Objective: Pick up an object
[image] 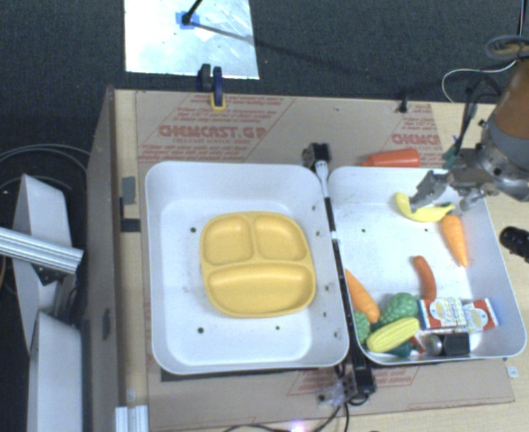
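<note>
1. The arm (pixel 524 106) is reaching in from the right over the far end of the right bin (pixel 494 268). Its end effector (pixel 452 185) is hanging over a yellow banana (pixel 424 210) that is lying on the bin floor near the back wall.
2. The end effector is looking spread fairly wide: one finger is pointing down at the banana's upper end, the other is sitting off to the right. Nothing is showing between them, so I am not counting anything as held.
3. The banana is the likeliest target, to my eye. An orange carrot (pixel 454 238) is lying just beside it to the right.
4. Risk: the banana is curved and lying flat, so the fingers closing off-centre may be squeezing it out sideways rather than gripping it.
5. Risk: the right-hand finger is sitting near the carrot, so a descent may be nudging it or catching both items.
6. Risk: the target is near the bin's back wall, so a drift that way may be knocking a finger on the rim.
7. The near end of the bin is holding corn (pixel 393 335), broccoli (pixel 398 309), a carton (pixel 457 314) and two more orange pieces, all well apart from the end effector.
8. The left bin (pixel 179 241) is holding a yellow divided plate (pixel 256 264). Another carrot (pixel 390 158) is lying on the worktop (pixel 246 129) behind the bins.
</note>
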Robot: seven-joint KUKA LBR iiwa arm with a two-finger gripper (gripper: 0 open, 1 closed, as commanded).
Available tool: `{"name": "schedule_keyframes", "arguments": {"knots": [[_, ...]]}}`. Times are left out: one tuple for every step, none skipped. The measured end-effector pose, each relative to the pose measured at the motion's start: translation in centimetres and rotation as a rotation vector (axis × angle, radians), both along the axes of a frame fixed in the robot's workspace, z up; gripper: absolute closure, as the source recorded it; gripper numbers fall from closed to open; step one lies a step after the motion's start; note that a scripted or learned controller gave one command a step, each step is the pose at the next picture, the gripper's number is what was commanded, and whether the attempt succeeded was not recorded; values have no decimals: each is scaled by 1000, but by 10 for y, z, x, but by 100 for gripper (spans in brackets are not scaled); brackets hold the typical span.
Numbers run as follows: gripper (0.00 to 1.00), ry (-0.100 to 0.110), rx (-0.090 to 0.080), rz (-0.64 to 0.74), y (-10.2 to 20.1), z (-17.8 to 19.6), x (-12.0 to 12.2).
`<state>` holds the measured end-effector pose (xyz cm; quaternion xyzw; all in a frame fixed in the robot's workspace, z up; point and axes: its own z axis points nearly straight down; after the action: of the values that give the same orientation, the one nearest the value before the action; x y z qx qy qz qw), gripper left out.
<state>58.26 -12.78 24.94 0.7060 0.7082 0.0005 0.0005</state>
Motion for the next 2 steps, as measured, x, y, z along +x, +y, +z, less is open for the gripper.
{"name": "schedule_keyframes", "arguments": {"knots": [[0,2,-1,-3,-67,-103,-20],[0,0,0,-2,-47,-165,-36]]}}
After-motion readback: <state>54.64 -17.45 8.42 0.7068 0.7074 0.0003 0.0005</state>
